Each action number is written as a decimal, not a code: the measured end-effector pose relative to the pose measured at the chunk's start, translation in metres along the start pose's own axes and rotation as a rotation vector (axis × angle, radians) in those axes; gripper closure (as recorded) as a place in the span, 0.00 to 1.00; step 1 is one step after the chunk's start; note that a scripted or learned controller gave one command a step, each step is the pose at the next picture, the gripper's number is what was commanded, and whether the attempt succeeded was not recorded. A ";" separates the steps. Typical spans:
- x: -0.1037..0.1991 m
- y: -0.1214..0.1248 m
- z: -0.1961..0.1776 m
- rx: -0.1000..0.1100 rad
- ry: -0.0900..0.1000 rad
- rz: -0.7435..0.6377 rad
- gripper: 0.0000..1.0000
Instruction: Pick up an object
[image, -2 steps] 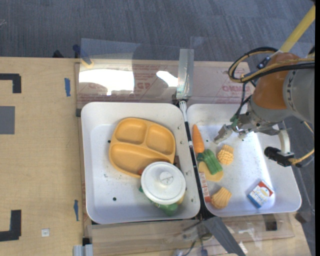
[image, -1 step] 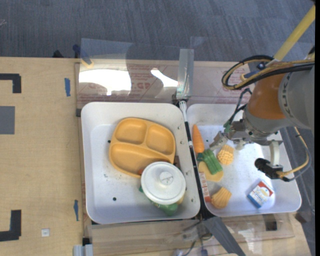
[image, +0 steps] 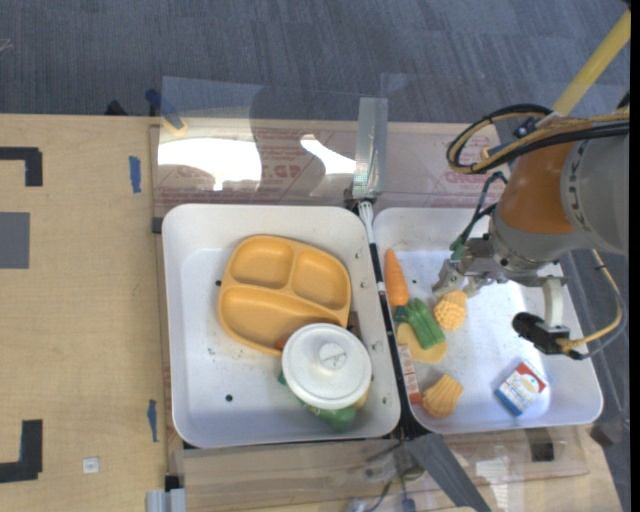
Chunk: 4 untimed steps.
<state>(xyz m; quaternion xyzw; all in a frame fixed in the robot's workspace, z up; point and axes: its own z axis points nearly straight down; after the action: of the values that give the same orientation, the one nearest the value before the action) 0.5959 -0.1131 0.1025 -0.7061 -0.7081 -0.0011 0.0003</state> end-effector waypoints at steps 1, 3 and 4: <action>0.038 0.018 -0.085 -0.005 -0.001 0.240 1.00; -0.004 0.040 -0.063 0.001 -0.003 0.308 0.00; 0.000 0.044 0.015 -0.003 -0.001 0.492 0.00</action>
<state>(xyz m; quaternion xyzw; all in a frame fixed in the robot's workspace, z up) 0.6397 -0.1134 0.0875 -0.8573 -0.5149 -0.0016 -0.0007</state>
